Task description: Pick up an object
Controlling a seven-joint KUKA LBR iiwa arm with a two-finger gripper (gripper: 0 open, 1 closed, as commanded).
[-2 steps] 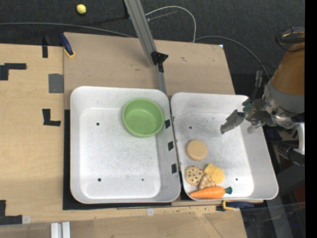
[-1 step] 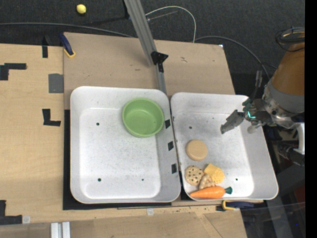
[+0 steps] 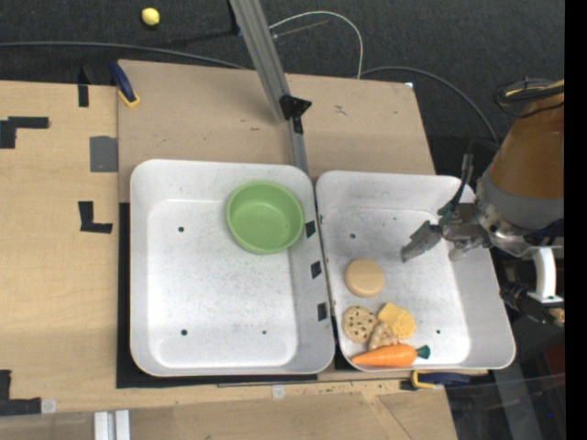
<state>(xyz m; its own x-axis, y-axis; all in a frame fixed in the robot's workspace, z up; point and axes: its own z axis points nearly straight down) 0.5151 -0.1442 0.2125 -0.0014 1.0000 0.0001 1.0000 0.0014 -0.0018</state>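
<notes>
My gripper (image 3: 438,246) hangs over the right part of the right bin (image 3: 477,337), open, with nothing between its fingers (image 3: 419,244). Below and left of it lies a round tan biscuit (image 3: 365,277). Nearer the bin's front edge are a chocolate-chip cookie (image 3: 357,323), a yellow cracker (image 3: 398,319) and an orange carrot (image 3: 389,357). A green bowl (image 3: 265,216) sits upright at the back of the left bin (image 3: 156,273).
A slanted metal pole (image 3: 261,49) comes down to the back edge where the two bins meet. Cables run behind the bench. A blue clamp (image 3: 126,84) grips the board's back left corner. A yellow ball (image 3: 150,16) lies on the dark floor.
</notes>
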